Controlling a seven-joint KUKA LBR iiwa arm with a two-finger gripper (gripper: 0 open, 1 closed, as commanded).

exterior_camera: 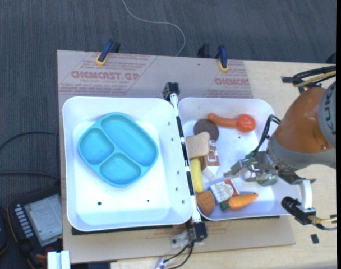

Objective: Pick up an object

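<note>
The right bin (254, 102) holds several toy foods. An orange spoon-like toy (233, 121) lies near its back wall, with a brown disc (206, 129) to its left. A tan bread slice (197, 145) and a yellow banana (196, 175) lie along the left wall. At the front sit a brown cookie (205, 203), a small white packet (221, 191) and an orange carrot (243, 200). My gripper (244, 170) hangs low over the bin's middle right, just above the packet and carrot, with nothing seen between its fingers.
A blue three-compartment plate (118, 148) lies in the left bin (81, 206). The arm's orange band (302, 125) covers the right bin's right side. Clamps (222, 58) hold the cardboard base at the back. A red and white carton (212, 153) lies beside the bread.
</note>
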